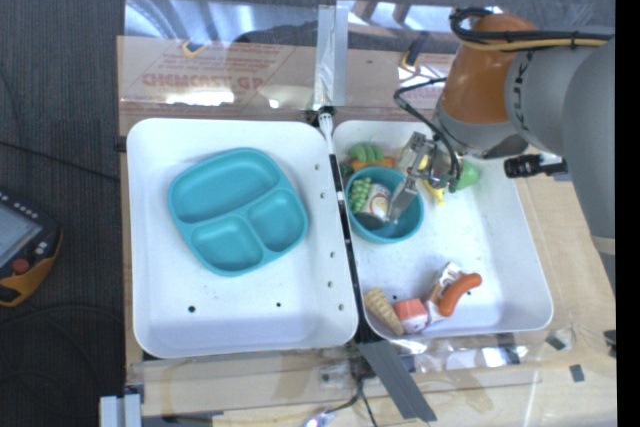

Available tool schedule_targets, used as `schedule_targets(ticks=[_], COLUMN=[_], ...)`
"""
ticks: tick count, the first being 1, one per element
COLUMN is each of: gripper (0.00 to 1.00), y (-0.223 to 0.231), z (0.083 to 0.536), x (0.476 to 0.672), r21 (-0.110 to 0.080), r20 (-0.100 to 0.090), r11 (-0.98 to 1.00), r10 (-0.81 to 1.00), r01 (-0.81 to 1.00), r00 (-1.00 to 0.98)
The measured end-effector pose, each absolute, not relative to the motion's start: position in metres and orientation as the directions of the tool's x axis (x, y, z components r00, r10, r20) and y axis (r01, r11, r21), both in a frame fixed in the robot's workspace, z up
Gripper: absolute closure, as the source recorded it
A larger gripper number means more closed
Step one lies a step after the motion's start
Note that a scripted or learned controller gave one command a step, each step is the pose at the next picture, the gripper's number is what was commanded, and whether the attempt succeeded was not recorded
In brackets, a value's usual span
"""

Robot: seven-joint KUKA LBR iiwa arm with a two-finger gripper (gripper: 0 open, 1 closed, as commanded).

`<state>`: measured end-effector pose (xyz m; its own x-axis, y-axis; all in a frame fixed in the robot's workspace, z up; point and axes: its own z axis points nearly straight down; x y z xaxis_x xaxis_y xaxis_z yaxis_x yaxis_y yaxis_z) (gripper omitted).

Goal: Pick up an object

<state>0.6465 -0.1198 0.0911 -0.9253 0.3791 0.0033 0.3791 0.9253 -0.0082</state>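
Observation:
A teal bowl stands in the back left of the right bin. It holds a green pea pod and a small pale round item. My gripper hangs from the orange wrist band and dips over the bowl's right half, close to the pale item. Nothing is visibly lifted in it. A yellow piece and a green piece lie right beside the gripper, partly hidden by it.
The left bin bears a blue three-compartment plate. Green and orange toy vegetables lie behind the bowl. A sausage, a bread piece and a red-and-white item lie at the right bin's front.

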Motion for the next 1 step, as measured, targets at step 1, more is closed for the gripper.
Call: schedule_targets(ticks=[1], gripper=[0.00], y=[-0.1098], z=[0.0934], x=[0.6167], r21=[-0.002], r20=[-0.028], r11=[0.893], r10=[0.450], r01=[0.450], r00=[-0.893])
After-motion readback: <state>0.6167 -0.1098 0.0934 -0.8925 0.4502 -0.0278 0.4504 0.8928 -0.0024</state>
